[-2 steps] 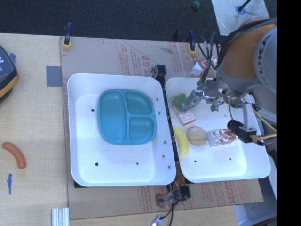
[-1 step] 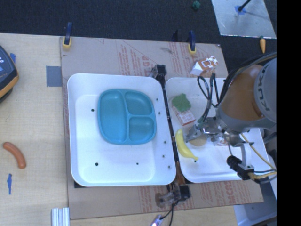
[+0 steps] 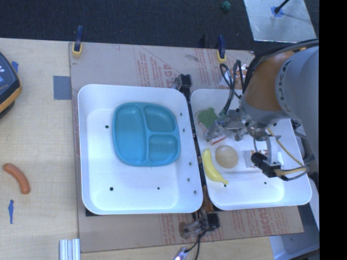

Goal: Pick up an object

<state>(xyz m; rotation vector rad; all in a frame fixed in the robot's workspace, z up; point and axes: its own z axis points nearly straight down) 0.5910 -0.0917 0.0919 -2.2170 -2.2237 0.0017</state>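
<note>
The right bin (image 3: 255, 196) holds a yellow banana (image 3: 212, 168) near its left wall, a round beige ball-like object (image 3: 226, 157) beside it, a green leafy item (image 3: 207, 116) further back and a small red-and-white piece (image 3: 217, 138). The arm, grey with an orange band (image 3: 265, 88), hangs over the back of this bin. My gripper (image 3: 226, 128) sits low between the green item and the beige object, close above the small red-and-white piece. The wrist body hides much of it.
The left bin (image 3: 92, 194) holds a blue divided plate (image 3: 146, 134). A sausage-like toy (image 3: 17, 177) lies on the bench at far left, and a dark device (image 3: 6, 85) sits at the left edge. Cables and a black connector (image 3: 268, 168) trail over the right bin.
</note>
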